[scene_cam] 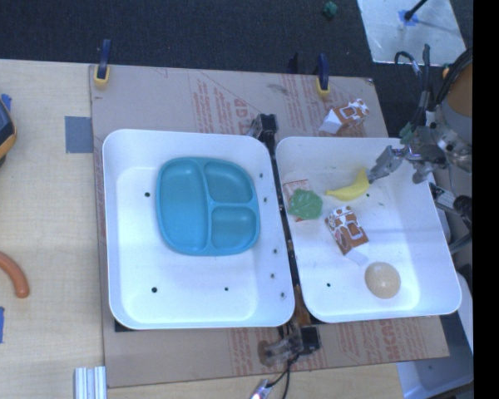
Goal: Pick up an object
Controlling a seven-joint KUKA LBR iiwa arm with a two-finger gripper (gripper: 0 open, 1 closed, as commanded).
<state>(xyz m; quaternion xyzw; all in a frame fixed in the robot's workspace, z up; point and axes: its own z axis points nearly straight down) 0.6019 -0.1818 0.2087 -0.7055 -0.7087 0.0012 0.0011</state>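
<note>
Blue plate (207,206), yellow banana (350,189), green toy (304,204), orange sausage (9,273)

Arm reaching in from three o'clock

Its hand (388,163) hangs at about two o'clock, angled toward nine, with the grey wrist trailing back to the right edge.

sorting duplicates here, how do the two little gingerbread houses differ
One gingerbread house lies inside the right bin, near its middle; the other gingerbread house sits outside it, on the cardboard behind the bin's far rim. The one in the bin looks larger in the view. Both are brown with white trim.
</note>
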